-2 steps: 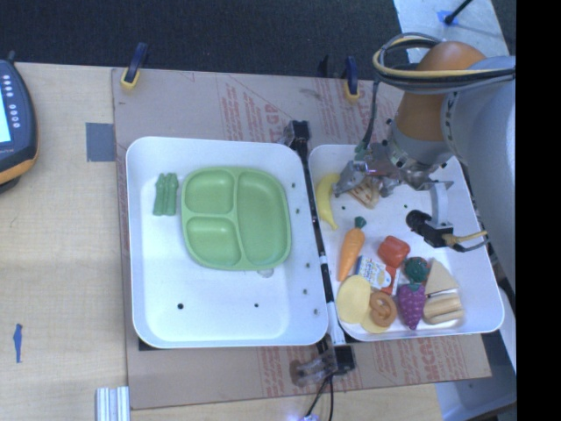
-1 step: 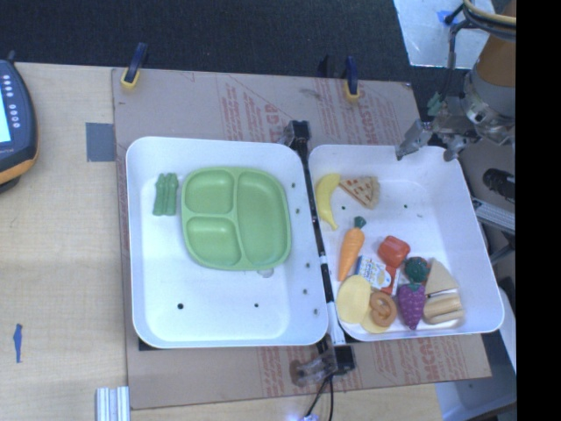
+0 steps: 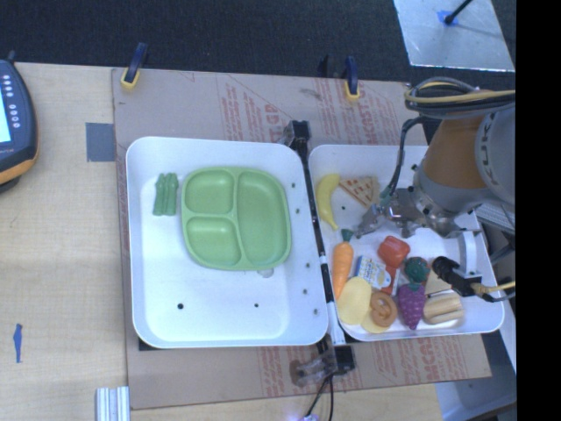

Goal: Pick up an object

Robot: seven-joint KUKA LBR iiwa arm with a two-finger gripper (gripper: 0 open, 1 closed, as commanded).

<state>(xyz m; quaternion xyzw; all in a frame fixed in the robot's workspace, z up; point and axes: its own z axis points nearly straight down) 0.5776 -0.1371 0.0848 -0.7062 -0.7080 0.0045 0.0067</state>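
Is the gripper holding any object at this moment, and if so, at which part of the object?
It cannot be told. The gripper is low in the right bin near the banana, but no object is visible between its fingertips.

Wooden bench [image 3: 61, 261], cardboard sheet [image 3: 219, 103] clamped on top (blue clamps); dark floor [image 3: 219, 16] behind.

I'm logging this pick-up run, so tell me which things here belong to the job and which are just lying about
Job:
gripper
right bin with candidates: banana, carrot, tomato, grapes

Lying about:
left bin
green divided plate
green beans
handheld controller
clamps
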